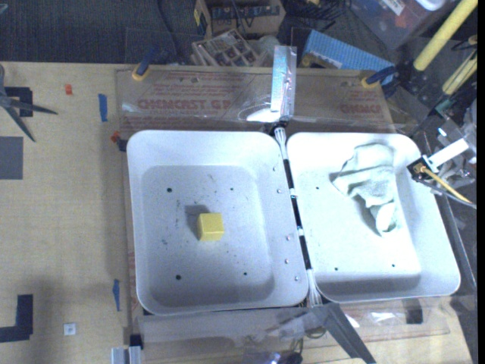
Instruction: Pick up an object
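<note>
Yellow block [211,227] is sitting near the middle of the left bin [151,158], lying apart from its walls. White crumpled cloth [373,182] is lying toward the far right of the right bin [333,271]. Whether the pincer is open or closed, I cannot tell.

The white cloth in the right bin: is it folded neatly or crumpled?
Crumpled. The white cloth lies bunched in uneven wrinkles and lumps on the right bin floor.
</note>
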{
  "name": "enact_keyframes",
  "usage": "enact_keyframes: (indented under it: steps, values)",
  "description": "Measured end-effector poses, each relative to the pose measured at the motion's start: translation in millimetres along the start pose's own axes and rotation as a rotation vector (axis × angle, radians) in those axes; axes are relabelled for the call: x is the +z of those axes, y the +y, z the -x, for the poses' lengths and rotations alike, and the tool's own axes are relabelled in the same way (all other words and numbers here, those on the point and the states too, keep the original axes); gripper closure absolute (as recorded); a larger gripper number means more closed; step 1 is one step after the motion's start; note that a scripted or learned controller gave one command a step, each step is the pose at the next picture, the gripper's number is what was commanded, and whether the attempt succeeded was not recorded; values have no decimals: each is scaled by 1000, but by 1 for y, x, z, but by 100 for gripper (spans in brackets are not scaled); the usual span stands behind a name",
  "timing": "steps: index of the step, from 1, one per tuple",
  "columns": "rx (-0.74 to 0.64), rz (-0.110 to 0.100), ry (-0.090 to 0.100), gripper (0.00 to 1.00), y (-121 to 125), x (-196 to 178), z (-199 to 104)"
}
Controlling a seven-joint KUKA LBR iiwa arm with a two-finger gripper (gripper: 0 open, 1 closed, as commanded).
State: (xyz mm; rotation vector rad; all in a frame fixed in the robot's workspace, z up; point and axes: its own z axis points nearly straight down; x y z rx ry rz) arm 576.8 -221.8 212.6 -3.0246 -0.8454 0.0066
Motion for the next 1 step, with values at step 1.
enact_keyframes:
  steps: [1]
  values:
    - [342, -4, -3, 100, -58, 52, -24]
